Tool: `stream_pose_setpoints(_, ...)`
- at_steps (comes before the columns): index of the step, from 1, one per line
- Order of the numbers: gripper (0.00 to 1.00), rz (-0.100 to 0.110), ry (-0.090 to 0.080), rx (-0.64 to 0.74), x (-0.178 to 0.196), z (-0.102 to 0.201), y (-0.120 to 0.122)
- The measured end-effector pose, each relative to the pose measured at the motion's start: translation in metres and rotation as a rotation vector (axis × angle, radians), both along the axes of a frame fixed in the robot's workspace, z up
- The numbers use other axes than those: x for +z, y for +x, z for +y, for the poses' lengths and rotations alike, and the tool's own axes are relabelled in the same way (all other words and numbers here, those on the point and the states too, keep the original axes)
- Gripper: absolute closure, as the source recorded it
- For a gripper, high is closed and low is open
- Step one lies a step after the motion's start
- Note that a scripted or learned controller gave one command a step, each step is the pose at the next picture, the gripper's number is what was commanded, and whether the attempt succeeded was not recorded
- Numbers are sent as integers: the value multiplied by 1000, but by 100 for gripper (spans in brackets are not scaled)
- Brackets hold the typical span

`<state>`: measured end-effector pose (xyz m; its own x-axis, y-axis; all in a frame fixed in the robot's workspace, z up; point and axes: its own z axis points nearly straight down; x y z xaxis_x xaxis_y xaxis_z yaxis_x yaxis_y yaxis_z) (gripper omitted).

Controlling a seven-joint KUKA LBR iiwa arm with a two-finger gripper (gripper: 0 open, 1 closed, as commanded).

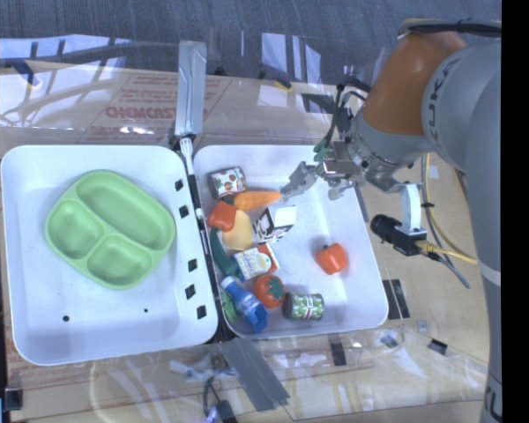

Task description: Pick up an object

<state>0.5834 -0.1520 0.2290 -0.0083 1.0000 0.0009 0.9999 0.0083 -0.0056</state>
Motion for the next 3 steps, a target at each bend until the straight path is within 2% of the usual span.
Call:
stream_pose_setpoints(1, 0, -5, -1, 136, -137, 35, 7)
stream_pose_setpoints(2, 100, 0, -1, 140, -129, 35, 7)
stream_pose_setpoints(3, 100, -6, -1, -52, 34, 101, 29)
